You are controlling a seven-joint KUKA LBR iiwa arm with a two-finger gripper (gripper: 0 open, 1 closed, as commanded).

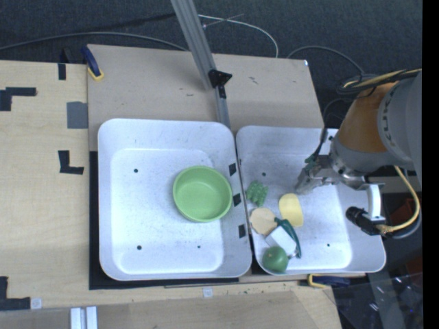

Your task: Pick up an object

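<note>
Arm: the grey KUKA arm with its orange band reaches in from the right, its 2-finger gripper (309,181) hovering over the right white plastic bin (357,256).
Claw: too small to tell whether released or clenched; nothing visible between its tips.
Targets: a pale yellow rounded block (291,210) lies nearest; a small green ridged piece (257,193), a tan disc (262,220) and a green ball (276,258) cluster beside it.
Approach: likely best taken straight down on the yellow block.
Room: open floor right of the cluster; the bin's left wall crowds the green piece.
Left bin: 1 green plastic bowl (202,194).
</note>
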